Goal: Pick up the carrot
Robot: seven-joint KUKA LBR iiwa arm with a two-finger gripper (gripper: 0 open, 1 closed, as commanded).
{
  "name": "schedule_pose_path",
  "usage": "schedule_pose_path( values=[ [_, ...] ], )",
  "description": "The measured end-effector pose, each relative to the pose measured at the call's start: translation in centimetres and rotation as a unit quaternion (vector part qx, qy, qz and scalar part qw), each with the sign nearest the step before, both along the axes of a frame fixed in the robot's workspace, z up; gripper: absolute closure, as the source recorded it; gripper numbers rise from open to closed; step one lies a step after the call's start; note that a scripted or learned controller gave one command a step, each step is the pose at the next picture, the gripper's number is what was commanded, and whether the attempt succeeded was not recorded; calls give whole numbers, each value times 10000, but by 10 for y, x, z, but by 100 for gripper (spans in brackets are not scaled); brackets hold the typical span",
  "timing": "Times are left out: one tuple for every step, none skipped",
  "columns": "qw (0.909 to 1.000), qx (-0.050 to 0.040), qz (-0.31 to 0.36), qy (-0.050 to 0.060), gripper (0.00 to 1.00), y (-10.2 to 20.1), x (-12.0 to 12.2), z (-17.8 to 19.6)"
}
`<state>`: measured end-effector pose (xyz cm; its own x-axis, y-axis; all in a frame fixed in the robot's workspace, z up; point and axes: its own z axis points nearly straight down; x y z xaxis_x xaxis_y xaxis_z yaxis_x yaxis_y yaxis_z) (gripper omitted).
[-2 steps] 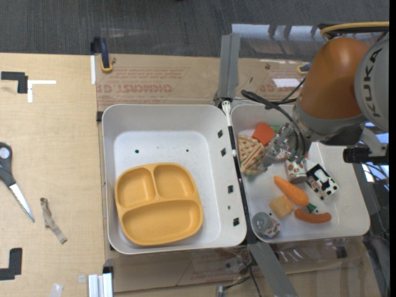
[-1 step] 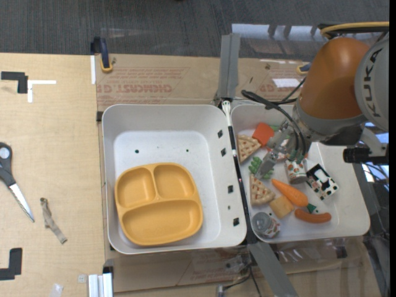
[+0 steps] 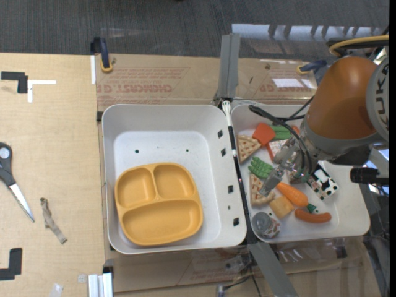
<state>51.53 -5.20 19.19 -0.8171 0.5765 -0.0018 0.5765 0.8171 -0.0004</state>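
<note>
Camera view: gripper [image 3: 276, 181] is hovering low over the right bin [image 3: 356, 226], its finger state impossible to tell; the carrot [image 3: 292, 194] is lying just beside it among toy foods, near a waffle piece [image 3: 247, 147]; a yellow divided plate [image 3: 159, 203] is sitting in the left bin [image 3: 124, 129]

Materials and finishes, bench and bins

Bins [image 3: 162, 121]: smooth white plastic. Plate [image 3: 159, 203]: matt yellow plastic. Carrot [image 3: 292, 194]: glossy orange plastic. Bench [image 3: 49, 166]: pale wood grain. Scissors [image 3: 13, 187]: shiny metal blades. Arm [image 3: 346, 101]: glossy orange band.
</note>
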Motion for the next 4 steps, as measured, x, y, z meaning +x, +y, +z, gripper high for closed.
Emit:
schedule_pose_path(
  values=[
    [9956, -1, 938, -21, 0, -48, -32, -67],
    [9935, -6, 1141, -26, 0, -44, -11, -99],
    [9935, -5, 1141, -35, 100, -44, -9, -90],
    [9948, 5, 1016, -6, 100, 31, -26, 0]
  ],
)
